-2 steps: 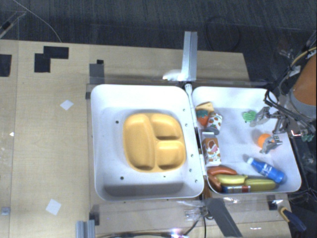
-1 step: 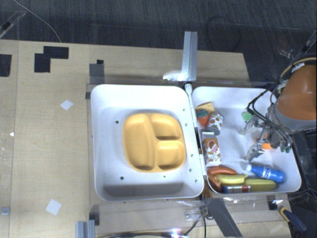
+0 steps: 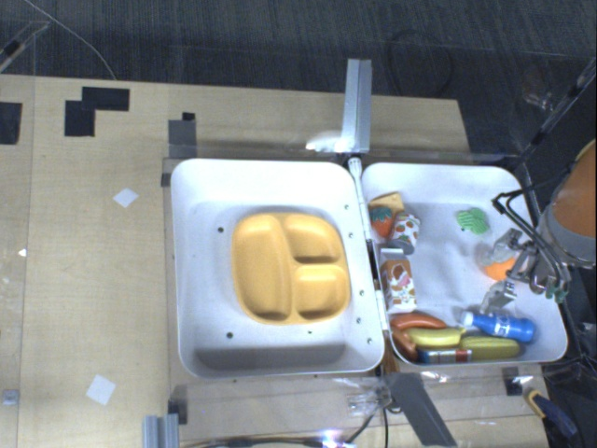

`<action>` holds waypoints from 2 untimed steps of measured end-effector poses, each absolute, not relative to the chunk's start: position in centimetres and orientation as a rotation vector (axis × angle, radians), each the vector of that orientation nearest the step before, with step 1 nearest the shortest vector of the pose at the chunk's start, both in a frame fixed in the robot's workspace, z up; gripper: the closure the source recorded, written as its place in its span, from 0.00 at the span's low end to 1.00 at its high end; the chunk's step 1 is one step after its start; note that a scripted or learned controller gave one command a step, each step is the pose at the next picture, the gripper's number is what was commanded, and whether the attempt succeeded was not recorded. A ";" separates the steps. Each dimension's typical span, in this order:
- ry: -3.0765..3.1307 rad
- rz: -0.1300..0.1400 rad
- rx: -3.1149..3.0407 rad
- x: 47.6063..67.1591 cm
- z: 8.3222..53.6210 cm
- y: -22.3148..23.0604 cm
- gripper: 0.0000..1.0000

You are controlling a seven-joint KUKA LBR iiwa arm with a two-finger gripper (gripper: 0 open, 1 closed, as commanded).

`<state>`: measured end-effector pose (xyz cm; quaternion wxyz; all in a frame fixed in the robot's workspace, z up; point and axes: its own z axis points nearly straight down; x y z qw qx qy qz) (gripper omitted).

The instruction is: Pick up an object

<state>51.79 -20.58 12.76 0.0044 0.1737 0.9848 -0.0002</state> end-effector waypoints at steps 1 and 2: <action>3.004 0.001 0.862 49.2 9.0 -20.5 0.00; 2.580 0.006 1.774 53.0 8.9 -20.5 0.00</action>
